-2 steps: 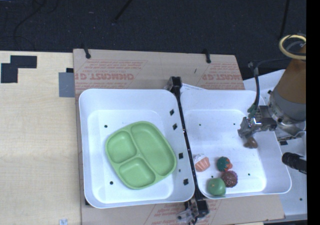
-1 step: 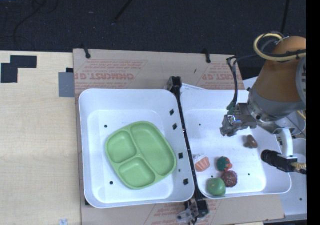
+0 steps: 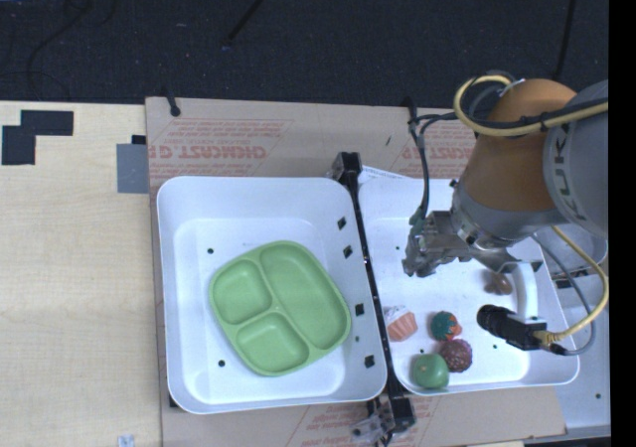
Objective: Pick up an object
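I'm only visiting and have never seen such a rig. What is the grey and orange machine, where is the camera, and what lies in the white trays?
That is a robot arm, reaching in from the right. The single camera looks down on the bench at a slant. The arm's hand hangs over the right bin, which holds small things: a green round one, a dark red one, a green-and-red one and an orange-pink piece. The left bin holds a green divided plate. The job is to pick something up; whether the hand grips anything now, I cannot tell.
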`<control>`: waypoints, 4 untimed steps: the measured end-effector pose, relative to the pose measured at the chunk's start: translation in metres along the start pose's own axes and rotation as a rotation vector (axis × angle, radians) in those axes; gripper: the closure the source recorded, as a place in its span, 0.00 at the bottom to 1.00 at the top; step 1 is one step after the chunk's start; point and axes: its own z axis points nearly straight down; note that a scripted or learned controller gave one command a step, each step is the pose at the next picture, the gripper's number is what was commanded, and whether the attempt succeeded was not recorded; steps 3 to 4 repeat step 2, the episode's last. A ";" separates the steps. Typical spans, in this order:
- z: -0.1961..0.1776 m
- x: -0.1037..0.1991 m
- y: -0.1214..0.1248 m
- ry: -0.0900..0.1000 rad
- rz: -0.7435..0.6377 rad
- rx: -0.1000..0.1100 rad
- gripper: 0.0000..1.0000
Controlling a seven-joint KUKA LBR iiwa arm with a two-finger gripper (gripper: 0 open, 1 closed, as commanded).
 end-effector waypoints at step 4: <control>-0.013 0.104 0.013 -0.002 0.000 -0.001 1.00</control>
